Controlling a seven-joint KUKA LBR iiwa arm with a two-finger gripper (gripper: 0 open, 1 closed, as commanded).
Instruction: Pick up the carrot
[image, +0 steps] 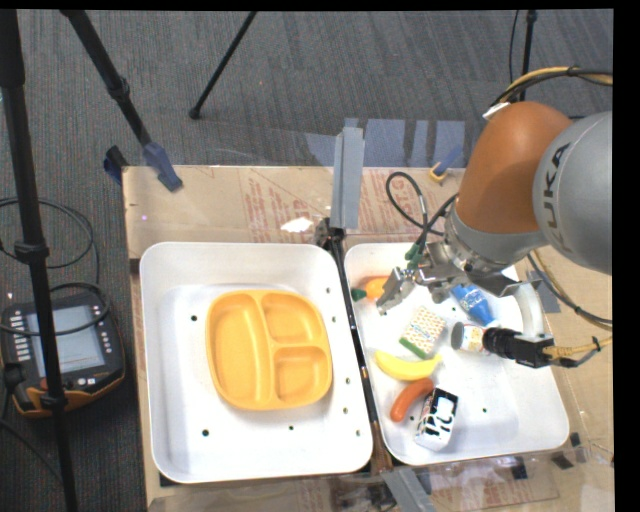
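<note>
Grey carpet w/ tripod legs surrounds a bench (240, 205) bearing two shallow white bins. Left bin (160, 300): a yellow divided plate (268, 348), nothing else. Right bin (520, 420): the clutter, i.e. a banana (402, 366), a checked packet (422, 330), a blue-capped item (470, 300), a black-and-white carton (437, 416), and two orange candidates. Carrot (375, 288), prob. the small orange piece w/ a green end at the bin's upper-left corner; the orange-red sausage-like item (410, 398) by the banana could be mistaken for it. Arm (560, 190) reaches in from the right; gripper (392, 296) hangs just beside the carrot, fingers apart, nothing between them. Status: approach about done; closing, grasp and lift all left.
</note>
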